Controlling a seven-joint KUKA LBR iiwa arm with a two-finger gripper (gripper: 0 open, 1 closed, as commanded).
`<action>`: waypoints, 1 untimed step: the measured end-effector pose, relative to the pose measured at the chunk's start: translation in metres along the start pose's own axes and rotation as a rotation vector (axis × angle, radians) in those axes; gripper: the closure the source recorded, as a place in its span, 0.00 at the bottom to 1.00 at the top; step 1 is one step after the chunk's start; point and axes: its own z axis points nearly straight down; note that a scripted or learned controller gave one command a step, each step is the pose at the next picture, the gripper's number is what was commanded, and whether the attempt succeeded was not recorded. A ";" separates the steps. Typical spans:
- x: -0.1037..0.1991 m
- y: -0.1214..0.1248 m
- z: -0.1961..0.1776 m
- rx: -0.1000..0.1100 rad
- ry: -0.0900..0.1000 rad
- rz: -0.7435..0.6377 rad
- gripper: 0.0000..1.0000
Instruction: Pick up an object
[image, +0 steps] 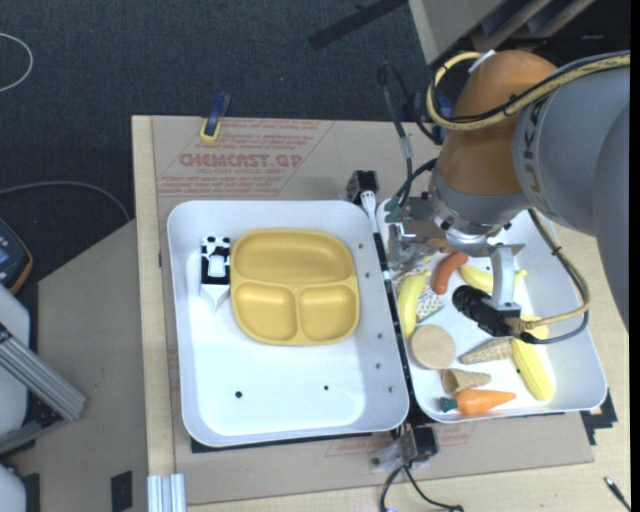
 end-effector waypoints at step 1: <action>-0.007 0.004 0.001 -0.001 -0.001 0.003 1.00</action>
